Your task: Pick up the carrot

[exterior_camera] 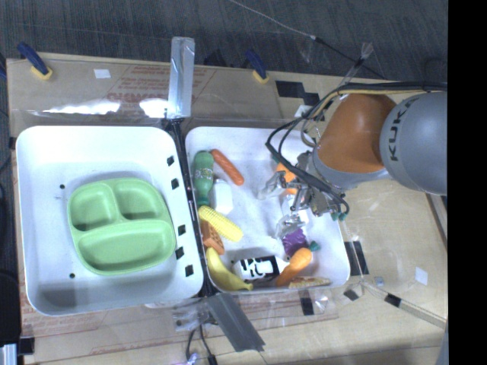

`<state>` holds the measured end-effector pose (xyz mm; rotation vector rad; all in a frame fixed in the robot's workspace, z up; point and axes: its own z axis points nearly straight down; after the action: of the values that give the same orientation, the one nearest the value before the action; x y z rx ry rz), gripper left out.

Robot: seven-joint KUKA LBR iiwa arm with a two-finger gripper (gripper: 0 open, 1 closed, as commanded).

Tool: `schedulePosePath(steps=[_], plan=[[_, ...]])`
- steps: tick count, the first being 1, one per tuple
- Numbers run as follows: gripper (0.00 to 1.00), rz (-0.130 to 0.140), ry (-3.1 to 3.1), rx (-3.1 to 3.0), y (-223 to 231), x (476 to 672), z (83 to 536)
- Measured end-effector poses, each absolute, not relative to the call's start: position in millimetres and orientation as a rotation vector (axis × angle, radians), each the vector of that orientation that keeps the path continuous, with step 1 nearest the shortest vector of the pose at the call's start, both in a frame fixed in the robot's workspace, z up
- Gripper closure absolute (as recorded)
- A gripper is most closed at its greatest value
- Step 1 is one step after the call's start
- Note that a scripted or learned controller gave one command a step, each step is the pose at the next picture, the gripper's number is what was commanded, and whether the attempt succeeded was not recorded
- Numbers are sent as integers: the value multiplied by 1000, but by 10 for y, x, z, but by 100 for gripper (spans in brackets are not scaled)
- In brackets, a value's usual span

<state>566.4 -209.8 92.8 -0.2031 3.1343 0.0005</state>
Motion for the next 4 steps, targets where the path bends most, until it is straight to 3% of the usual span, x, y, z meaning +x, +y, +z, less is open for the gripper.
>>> schedulePosePath(steps=[1, 2, 3, 4], plan=[[100, -1, 3131, -208, -2091, 5679, 1037], [0, 0, 3131, -210, -2089, 5679, 1035], [0, -1, 3126, 262, -2091, 6428, 935], [0, 1, 3099, 510, -2100, 6162, 931]])
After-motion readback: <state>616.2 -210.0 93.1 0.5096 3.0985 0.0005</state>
